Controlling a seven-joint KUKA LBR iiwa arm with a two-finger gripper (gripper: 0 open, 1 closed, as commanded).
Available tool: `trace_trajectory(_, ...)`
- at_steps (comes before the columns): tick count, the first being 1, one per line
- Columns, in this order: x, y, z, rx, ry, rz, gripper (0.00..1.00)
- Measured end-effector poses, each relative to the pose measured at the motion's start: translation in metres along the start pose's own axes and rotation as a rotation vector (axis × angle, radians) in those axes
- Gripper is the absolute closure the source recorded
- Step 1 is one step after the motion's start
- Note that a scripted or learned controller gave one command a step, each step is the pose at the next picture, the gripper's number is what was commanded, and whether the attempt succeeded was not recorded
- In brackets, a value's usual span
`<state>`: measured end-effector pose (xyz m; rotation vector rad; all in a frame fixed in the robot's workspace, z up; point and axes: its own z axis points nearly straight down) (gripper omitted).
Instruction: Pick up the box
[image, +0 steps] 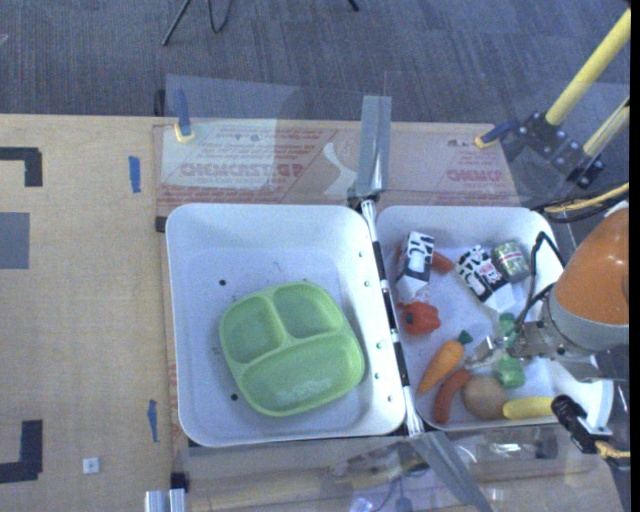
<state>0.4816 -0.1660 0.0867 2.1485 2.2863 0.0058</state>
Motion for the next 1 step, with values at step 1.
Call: trace_trajectory(1, -0.0487, -0.0011, -0.0011, 0.000, 0.013, -0.215, 0.00)
